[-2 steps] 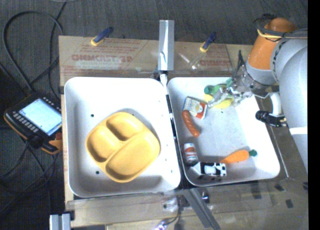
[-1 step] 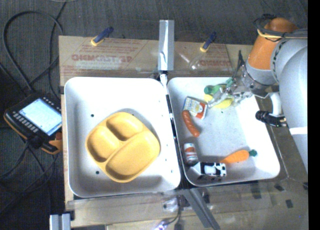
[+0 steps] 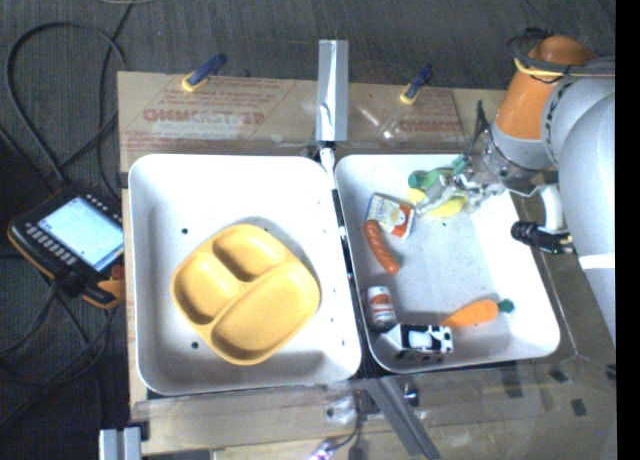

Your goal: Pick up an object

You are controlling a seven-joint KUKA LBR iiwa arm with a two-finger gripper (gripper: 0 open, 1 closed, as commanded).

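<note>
**Pincer down among the toys at the right bin's far corner**

The yellow toy [image 3: 447,207] and green toy [image 3: 424,179] lie in the right bin [image 3: 520,278], beside the pincer [image 3: 470,184]; its grip I cannot tell. The step looks like the grasp itself; next comes a clean lift. The cardboard's [image 3: 200,116] red lettering is unreadable.

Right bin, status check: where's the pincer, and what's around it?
Pincer low in right bin's far corner. Tip among green and yellow toys; grasp unconfirmed. Small carton and sausage close by.
</note>
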